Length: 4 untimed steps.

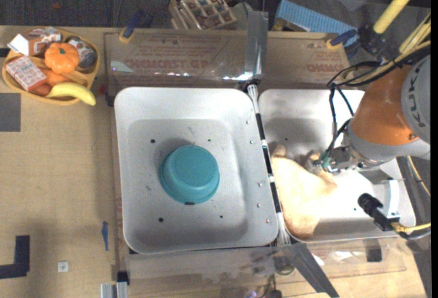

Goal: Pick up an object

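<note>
Over at the bench's (55, 180) far left corner sits a basket (14, 77) of toy food: a pumpkin (61, 57), a banana (72, 92) along its near rim, and small boxes (26, 72). Behind the bins, a cardboard wall (181, 57) runs along the back edge, with a clamp (134, 22) at its left end.

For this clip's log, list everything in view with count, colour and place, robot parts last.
bowl: 1, teal, upside down in middle of left bin
cloth: 1, tan, right bin, near its left wall
left bin: 1, white, bench centre
right bin: 1, white, beside the left bin
basket: 1, yellow, far left corner, with pumpkin, banana, small boxes
cardboard: brown, behind the bins
arm: 1, grey with orange band, over right bin
tool: 1, at the cloth's upper edge
</note>
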Motion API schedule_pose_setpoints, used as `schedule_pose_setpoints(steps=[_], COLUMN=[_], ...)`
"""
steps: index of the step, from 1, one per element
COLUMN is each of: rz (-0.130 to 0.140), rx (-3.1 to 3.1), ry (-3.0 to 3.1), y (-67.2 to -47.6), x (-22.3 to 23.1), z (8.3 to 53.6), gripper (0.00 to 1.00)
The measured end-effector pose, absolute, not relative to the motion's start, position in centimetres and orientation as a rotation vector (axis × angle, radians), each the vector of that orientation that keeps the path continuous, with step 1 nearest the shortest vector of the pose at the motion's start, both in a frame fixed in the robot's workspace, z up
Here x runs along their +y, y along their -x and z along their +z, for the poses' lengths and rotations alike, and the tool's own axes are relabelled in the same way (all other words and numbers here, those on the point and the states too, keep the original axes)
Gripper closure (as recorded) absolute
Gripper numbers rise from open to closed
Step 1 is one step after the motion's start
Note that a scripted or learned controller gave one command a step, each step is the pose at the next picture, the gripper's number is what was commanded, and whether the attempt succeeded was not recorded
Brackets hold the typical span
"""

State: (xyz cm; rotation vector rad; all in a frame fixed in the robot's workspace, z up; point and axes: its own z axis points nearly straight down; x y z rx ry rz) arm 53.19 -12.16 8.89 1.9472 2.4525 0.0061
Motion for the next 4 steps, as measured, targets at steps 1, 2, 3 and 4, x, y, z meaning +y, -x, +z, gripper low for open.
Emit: schedule_pose_setpoints(steps=[1,2,3,4], rz=[0.008,0.009,0.004,0.009], rx=[2.507,2.506,2.664,2.656], ry=[-1.882,-1.882,-1.642,-1.647], y=[-49.0,-49.0,-50.0,-50.1], x=[-12.9,-12.9,-12.5,-12.6], z=[8.8,8.8,8.9,10.0], gripper=[0.00,0.00,0.00,1.00])
